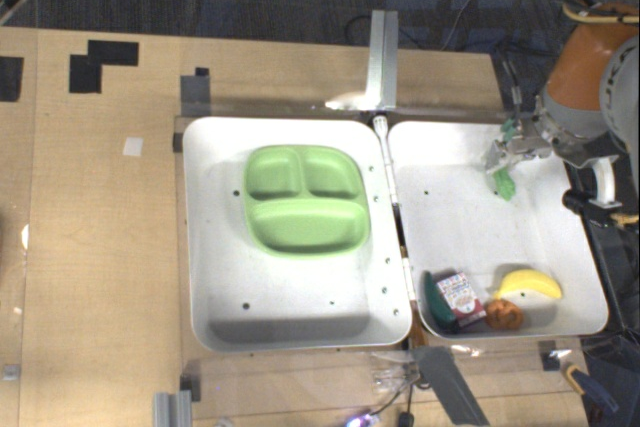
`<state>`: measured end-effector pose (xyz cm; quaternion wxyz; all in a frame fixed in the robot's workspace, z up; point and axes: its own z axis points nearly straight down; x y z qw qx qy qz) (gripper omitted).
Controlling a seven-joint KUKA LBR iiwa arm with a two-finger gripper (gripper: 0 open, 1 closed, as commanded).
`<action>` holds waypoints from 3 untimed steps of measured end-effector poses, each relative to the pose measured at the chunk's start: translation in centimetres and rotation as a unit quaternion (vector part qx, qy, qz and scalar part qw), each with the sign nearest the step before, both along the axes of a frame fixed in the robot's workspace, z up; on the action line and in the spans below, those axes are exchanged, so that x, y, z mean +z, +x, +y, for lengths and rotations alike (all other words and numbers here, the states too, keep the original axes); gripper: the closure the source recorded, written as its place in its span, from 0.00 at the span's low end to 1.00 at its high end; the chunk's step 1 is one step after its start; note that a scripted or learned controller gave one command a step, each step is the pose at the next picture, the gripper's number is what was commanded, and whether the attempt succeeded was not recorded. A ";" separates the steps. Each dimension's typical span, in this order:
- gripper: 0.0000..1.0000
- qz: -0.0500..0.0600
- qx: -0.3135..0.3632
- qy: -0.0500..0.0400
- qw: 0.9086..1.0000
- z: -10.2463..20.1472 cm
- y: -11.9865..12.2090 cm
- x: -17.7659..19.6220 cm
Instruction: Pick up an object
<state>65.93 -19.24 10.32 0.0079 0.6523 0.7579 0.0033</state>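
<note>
Two white bins are borne by a wooden bench. A small green object is gripped between the gripper's narrowed fingers, near the right bin's far edge; lifting remains.

Two white bins sat side by side. The left bin held a green tray with three compartments. The arm reached over the right bin, its gripper gripping a small green object near the far edge. Along the near edge lay a banana, a small box and a brown item.
</note>
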 end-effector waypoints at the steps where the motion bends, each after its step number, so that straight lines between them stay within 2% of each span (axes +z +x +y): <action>1: 1.00 0.004 -0.148 0.004 0.989 3.1 -3.5 9.7; 2: 1.00 0.005 -0.096 0.003 0.995 4.6 -1.1 2.8; 3: 1.00 0.005 -0.116 0.004 0.993 8.8 -5.5 10.5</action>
